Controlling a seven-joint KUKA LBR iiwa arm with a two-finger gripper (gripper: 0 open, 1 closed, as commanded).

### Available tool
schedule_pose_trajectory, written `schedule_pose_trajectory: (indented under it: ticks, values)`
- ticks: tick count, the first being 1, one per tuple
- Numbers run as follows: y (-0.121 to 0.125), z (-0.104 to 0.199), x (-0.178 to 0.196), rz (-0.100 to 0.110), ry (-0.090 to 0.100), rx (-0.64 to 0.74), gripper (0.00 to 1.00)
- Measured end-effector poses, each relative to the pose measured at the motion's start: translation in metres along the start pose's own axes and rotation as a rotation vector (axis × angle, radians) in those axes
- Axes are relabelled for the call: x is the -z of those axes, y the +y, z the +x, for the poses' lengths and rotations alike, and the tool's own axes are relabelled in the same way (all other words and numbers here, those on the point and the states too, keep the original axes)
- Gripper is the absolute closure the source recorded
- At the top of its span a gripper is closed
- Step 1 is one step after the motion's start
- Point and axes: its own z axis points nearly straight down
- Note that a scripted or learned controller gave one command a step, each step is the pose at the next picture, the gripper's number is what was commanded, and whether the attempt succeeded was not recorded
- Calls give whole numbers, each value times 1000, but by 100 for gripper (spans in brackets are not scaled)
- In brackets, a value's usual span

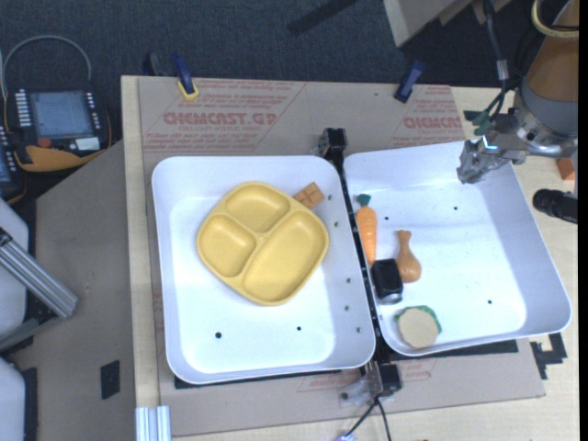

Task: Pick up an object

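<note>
In the right bin [496, 246] several small items lie along its left side: an orange toy carrot [367, 231], a tan drumstick [407, 256], a black block [387, 278] and a round tan-and-green sandwich [418, 327]. My gripper [472, 165] hangs over the bin's far right part, well away from those items, with nothing seen between its fingers. The grey arm with its orange band [556, 72] comes in from the upper right.
The left bin [184, 320] holds a yellow divided plate [264, 242] and a small tan block [309, 194] at the plate's far edge. A black divider clamp [333, 141] sits between the bins. A pendant [57, 122] lies off the bench, left.
</note>
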Motion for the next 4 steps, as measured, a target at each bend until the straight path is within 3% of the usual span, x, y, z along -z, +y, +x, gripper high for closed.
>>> schedule_pose_trajectory:
  ticks: [3, 4]
  values:
    - [-30, 166, -22, 8, 4, 5, 100]
    - [-47, 220, -12, 7, 4, 5, 100]
